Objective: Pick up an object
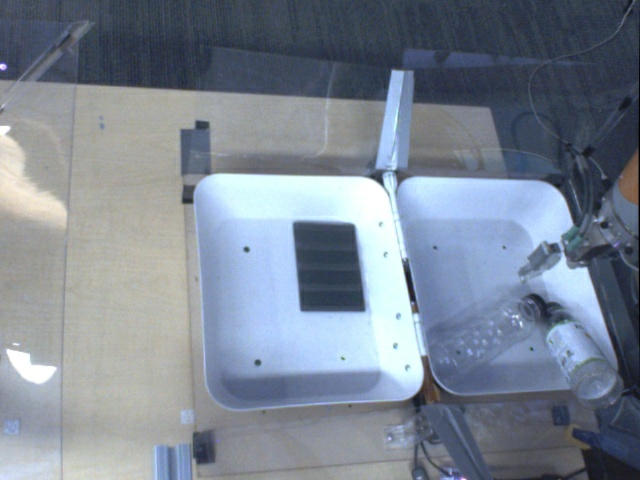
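Hand (548,258) near right bin's (470,203) far-right edge, grip unclear, clear bottle (480,333) below, open floor leftward.

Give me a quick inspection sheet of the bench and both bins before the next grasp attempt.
Surface: light wooden bench bearing two shallow white bins, left bin and right bin, side by side.
Job's things: flat dark ribbed rectangular block near the left bin's middle; clear plastic bottle with black cap lying on its side in the right bin; small white bottle with green label at that bin's lower right rim.
Clutter: nothing seen.
Grippers: gripper over the right bin, above the bottles, holding nothing visible.
Cables: thin wires at upper right.
Surroundings: clear plastic shield panels; dark floor.
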You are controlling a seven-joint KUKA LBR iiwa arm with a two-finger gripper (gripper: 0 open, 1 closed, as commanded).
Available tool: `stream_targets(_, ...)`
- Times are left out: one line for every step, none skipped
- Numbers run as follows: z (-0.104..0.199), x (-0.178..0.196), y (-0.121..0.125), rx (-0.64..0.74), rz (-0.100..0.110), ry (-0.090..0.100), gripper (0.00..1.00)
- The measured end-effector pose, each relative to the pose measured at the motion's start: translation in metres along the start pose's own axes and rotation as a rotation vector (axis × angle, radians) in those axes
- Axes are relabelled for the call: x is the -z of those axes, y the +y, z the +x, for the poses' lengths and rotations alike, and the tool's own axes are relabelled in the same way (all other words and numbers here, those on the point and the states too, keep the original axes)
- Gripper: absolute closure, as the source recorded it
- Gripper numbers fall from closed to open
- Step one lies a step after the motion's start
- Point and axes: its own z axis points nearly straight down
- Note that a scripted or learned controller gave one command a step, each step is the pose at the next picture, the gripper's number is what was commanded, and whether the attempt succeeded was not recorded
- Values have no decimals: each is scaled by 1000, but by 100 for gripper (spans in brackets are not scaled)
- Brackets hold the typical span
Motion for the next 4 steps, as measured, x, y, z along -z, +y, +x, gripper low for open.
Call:
stream_targets(2, -102, 0, 77, -5, -1, 0)
stream_targets(-1, -86, 8, 83, 2, 2, 0)
stream_targets(6, -99, -23, 171, -1, 1, 0)
stream_targets(6, -87, -19, 171, -9, -3, 100)
